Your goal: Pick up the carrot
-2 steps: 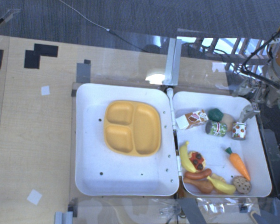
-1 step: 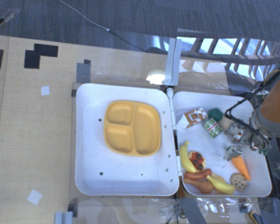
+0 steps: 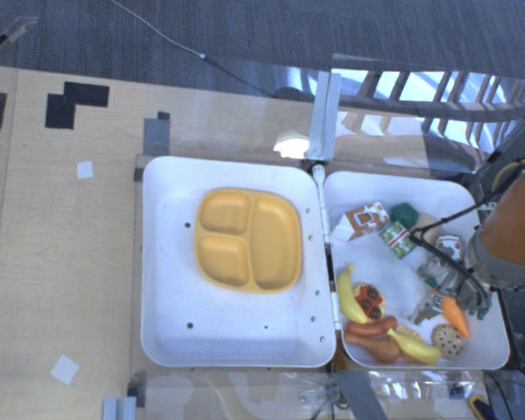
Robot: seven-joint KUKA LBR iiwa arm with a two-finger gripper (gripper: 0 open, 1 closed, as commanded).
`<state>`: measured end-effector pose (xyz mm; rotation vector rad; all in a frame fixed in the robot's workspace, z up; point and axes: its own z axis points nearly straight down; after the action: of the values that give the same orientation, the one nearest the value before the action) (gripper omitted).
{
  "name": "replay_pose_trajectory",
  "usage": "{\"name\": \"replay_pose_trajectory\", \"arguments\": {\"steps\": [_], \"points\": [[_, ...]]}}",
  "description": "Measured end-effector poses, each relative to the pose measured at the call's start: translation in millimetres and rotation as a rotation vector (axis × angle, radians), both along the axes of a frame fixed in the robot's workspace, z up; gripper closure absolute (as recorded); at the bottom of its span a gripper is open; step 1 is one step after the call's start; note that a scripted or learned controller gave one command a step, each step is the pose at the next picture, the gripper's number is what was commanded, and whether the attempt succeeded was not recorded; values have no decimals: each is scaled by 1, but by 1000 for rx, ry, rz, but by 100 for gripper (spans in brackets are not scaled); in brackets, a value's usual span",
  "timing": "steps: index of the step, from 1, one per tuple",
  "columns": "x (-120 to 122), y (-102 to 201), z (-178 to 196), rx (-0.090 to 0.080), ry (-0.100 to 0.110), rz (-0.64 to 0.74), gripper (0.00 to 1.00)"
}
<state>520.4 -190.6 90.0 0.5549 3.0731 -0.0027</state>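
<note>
Where the arm [image 3: 514, 225] reaches in at three o'clock, its grey body and orange band run off the frame edge, so most of it is cut off. At its tip the hand [image 3: 446, 289] sits low in the right bin [image 3: 423, 190], a tangle of dark metal and cable whose shape is hard to read; whether it is spread or closed, I cannot tell. The carrot [image 3: 456, 316] lies just at the hand's five o'clock, touching or nearly touching it, its green top hidden against the metal, and nothing shows it being gripped. A round speckled cookie [image 3: 448, 341] lies just below the carrot. Two bananas [image 3: 352, 298] and a sausage [image 3: 372, 328] crowd the bin's seven o'clock corner, overlapping so that their outlines blur. A small brown-and-white carton [image 3: 366, 219] and a green can [image 3: 398, 240] lie towards twelve o'clock; their labels are too small to read. The left bin [image 3: 166, 332] holds a yellow divided plate [image 3: 247, 239] on the pale worktop [image 3: 54, 281].
</note>
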Motion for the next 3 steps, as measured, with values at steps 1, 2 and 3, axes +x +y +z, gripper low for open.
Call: {"name": "replay_pose_trajectory", "arguments": {"steps": [1, 2, 3], "points": [[3, 1, 13, -2, -6, 7, 100], [-26, 30, 2, -14, -5, 511, 100], [5, 15, 126, -15, -2, 637, 100]]}}
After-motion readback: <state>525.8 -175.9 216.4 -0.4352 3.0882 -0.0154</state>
